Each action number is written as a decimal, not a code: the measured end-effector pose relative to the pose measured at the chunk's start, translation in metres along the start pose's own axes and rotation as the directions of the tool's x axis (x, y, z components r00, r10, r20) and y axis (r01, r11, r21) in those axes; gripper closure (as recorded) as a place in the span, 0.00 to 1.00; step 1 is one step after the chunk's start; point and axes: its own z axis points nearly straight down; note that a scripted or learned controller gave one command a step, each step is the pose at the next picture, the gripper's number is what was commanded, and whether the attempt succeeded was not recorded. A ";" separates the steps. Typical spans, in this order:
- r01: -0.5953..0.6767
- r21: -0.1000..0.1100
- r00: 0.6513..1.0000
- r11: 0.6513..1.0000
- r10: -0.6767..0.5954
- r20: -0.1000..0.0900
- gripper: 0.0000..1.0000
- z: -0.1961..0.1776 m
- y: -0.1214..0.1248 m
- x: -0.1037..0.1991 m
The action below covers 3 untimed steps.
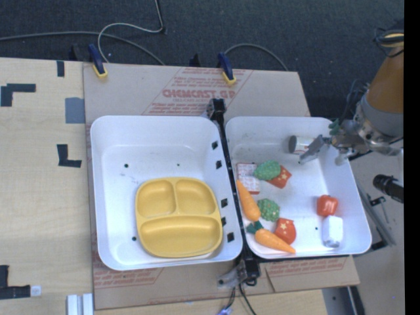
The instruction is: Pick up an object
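Over the right bin (231,128), at its far right rim, the grey tool (326,151) hangs with its two fingers spread apart and nothing between them.
Nearest the camera in that bin a carrot (273,241) lies along the front wall, with a red-and-green strawberry-like piece (285,230) just behind it and a white cylinder (333,231) toward the right corner; a red pepper (327,205) sits just beyond the cylinder, a second carrot (249,203) runs along the left wall beside a green broccoli piece (268,209), and farther back a green-and-red piece (273,173) rests near a small printed packet (247,175). In the left bin (98,169) a yellow divided plate (178,216) lies toward the front. Both bins sit on a cardboard sheet (190,90) clamped to the worktop (36,195).
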 end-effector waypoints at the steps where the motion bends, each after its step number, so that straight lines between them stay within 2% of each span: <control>1: 0.001 0.000 1.000 1.000 -0.001 0.000 0.00 0.136 0.061 -0.005; 2: 0.000 0.019 1.000 1.000 0.001 -0.008 0.00 0.144 0.088 -0.013; 3: -0.003 0.052 1.000 0.999 0.004 -0.023 0.00 0.142 0.099 -0.037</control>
